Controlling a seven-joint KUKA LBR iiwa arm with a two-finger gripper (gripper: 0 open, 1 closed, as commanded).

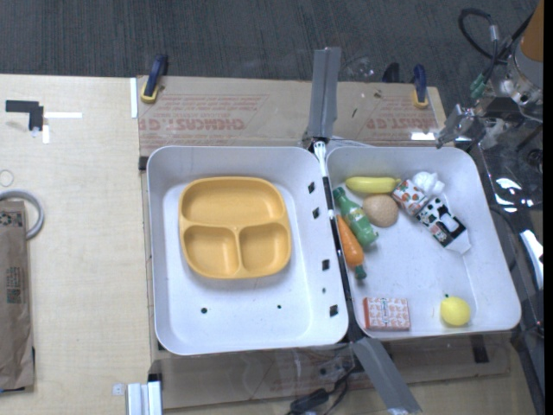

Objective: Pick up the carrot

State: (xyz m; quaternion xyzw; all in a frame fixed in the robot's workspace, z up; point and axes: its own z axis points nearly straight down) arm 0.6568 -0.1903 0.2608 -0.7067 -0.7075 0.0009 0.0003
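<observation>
The carrot (350, 241) is a small orange toy with a green tip. It lies along the left wall of the right bin (492, 232), pressed against a green bottle (357, 220) on its right side. My gripper (460, 126) hangs above the back right corner of the right bin. It is well away from the carrot, up and to the right of it, and nothing is seen in it.
The right bin also holds a banana (371, 183), a brown round item (380, 211), a patterned carton (432, 207), a small pink box (385, 313) and a lemon (455, 311). A yellow divided plate (234, 226) sits in the left bin (168, 318).
</observation>
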